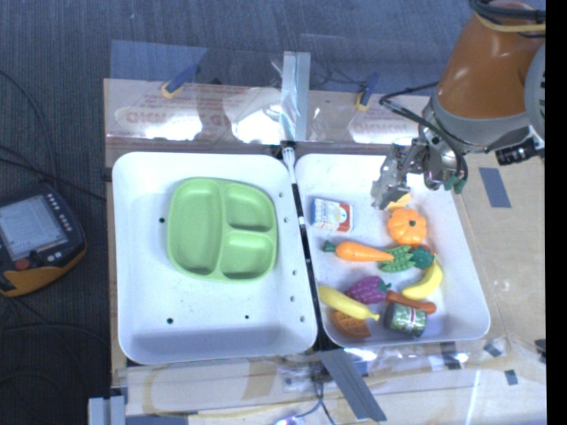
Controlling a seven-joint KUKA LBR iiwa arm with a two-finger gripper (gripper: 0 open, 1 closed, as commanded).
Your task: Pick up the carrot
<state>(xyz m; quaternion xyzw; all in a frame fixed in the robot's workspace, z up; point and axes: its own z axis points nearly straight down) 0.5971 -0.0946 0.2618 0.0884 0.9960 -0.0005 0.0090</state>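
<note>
An orange carrot (361,252) with a green leafy top lies across the middle of the right bin (469,277), pointing left. My gripper (391,187) hangs over the bin's upper right part, above and to the right of the carrot and just above a small orange pumpkin (407,226). Its fingers point down toward the bin floor with nothing seen between them.
The right bin also holds a small milk carton (331,213), purple grapes (366,289), two bananas (427,280), a green can (405,318) and an orange fruit (351,326). A green divided plate (222,228) sits in the left bin (142,273). A handheld pendant (35,237) lies at far left.
</note>
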